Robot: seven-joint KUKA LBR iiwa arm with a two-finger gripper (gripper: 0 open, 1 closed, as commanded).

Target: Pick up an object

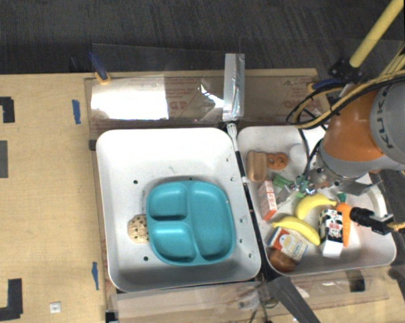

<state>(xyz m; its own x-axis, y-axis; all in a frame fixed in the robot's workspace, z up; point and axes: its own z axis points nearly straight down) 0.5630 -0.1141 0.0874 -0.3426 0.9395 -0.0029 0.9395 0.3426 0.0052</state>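
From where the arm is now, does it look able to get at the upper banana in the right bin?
Probably yes. The gripper hangs over the right bin, just above the upper banana, whose top lies uncovered. The carton and lower banana crowd its sides.

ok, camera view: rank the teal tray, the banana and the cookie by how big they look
1. Teal tray, the divided one in the left bin: by far the largest.
2. Banana in the right bin: much smaller than the tray.
3. Cookie touching the tray's left edge: smallest, though partly tucked under the tray, so its full size is unsure.
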